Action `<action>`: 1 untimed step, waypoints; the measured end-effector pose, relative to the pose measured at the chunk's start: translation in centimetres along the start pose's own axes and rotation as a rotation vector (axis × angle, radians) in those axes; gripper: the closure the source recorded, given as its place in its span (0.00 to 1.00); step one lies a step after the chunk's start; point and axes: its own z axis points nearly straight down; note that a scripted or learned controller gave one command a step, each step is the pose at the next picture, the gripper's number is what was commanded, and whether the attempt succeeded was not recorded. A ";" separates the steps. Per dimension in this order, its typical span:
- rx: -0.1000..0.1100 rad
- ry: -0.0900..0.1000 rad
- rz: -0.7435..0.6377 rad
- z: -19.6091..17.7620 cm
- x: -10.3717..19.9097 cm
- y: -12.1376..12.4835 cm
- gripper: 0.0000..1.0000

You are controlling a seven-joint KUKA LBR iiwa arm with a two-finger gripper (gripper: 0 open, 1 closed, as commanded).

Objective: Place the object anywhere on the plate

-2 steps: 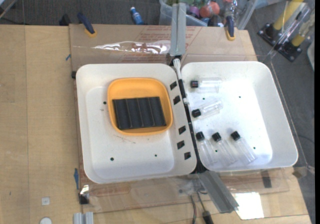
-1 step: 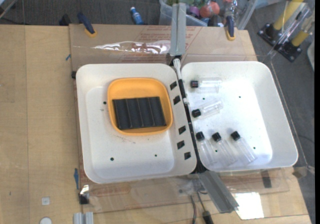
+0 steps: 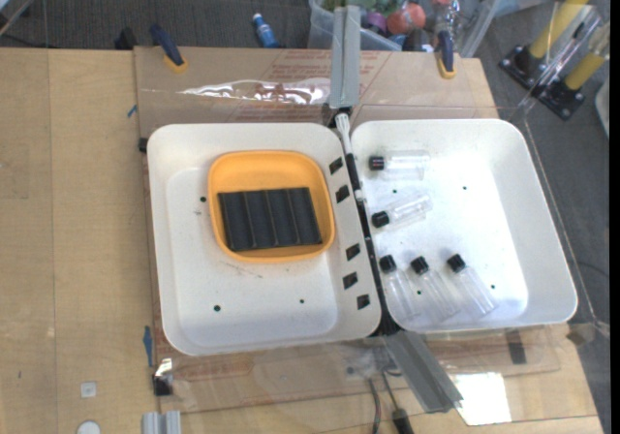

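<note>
Vials [image 3: 405, 163] sit in my right bin [image 3: 504, 146], orange plate [image 3: 271, 166] left; I'd grab one mid-body since they're slippery. Fingers' state: can't tell.

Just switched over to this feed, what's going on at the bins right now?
Nothing is being handled at this moment. The left white bin holds an orange square plate with a dark ribbed block lying on it. The right white bin holds five clear plastic vials with black caps, lying loose: two near the top, three lower down. None of the vials is on the plate yet, so the placing is not done.
</note>
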 end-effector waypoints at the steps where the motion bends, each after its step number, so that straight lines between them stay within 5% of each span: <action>1: -0.004 -0.010 0.001 -1.3 -0.1 0.0 1.00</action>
